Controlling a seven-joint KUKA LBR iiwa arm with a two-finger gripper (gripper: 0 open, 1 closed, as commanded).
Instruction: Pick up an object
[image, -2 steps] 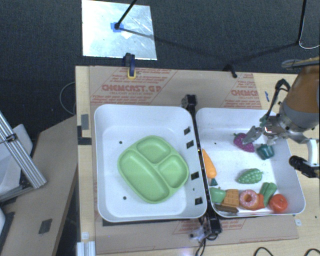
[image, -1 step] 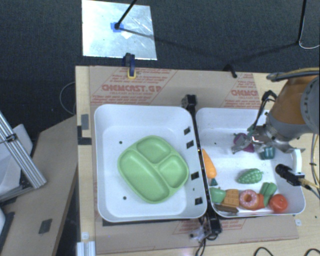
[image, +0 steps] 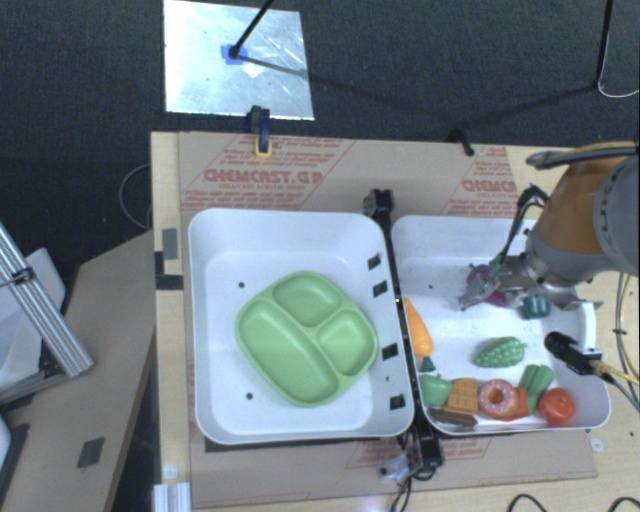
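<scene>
Presently, the approach stage of a pick is judged to be in hand. The gripper (image: 487, 283) is seen low over the upper part of the right bin (image: 440, 235), the arm entering from the right with its orange band above the wrist. A small dark purplish object (image: 488, 272) lies just at the fingertips, and a teal object (image: 533, 306) lies close beside the wrist. Whether the fingers are spread or closed cannot be told, since they are blurred and partly masked by the wrist; nothing is seen gripped between them.

Further toys are gathered along the bin's lower edge: a carrot (image: 418, 329) against the left wall, a green bumpy fruit (image: 500, 352) near the middle, a pink doughnut (image: 498, 398), a cracker (image: 461, 397), a green pepper (image: 536, 379) and a red tomato (image: 556, 405). The left bin (image: 215, 250) is occupied by a green divided plate (image: 306, 338).

The purplish object is taken as the likely target. It appears small, irregular and dark, with its outline poorly resolved. A straddling descent and a firm closure would be called for next, followed by a vertical lift.
</scene>
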